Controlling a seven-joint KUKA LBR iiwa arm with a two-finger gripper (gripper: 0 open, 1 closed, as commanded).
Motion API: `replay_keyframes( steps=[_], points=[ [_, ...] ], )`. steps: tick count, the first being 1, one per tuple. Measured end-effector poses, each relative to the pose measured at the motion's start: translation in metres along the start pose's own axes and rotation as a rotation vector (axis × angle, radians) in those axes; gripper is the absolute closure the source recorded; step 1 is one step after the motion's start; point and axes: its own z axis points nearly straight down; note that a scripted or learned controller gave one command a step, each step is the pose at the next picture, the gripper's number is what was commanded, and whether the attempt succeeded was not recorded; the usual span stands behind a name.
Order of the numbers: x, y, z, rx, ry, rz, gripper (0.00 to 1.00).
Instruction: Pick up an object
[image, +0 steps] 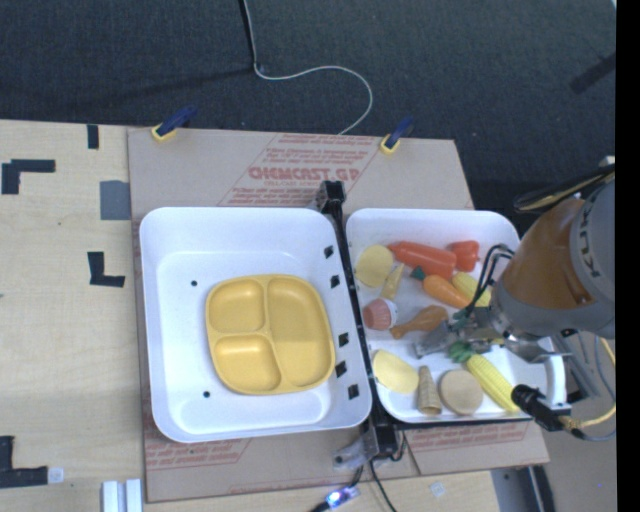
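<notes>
The right bin (497, 224) holds several toy foods: a red chili (423, 254), an orange carrot (444, 291), a yellow round piece (375, 265), a pink round piece (378, 315), a brown drumstick (420, 322), a yellow slice (395, 372), an ice-cream cone (428, 390), a tan round cookie (462, 392) and a corn cob (492, 381). My gripper (448, 340) is down inside this bin, between the drumstick and the corn cob, just above a small green piece (460, 352). The arm's orange band (548, 262) rises to its right.
The left bin (165, 300) carries a yellow divided plate (269, 333). A black divider with clips (345, 300) runs between the bins. Both stand on a cardboard sheet (290, 170) over a wooden bench. A white cable (320, 75) loops at the back.
</notes>
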Motion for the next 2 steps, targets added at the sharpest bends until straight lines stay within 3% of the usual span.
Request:
replay_keyframes(
  steps=[1, 2],
  points=[
    [-0.001, 0.002, -0.015, -0.008, -0.003, 0.001, 1.00],
    [-0.009, 0.011, -0.066, 0.001, 0.005, -0.002, 1.00]
  ],
)
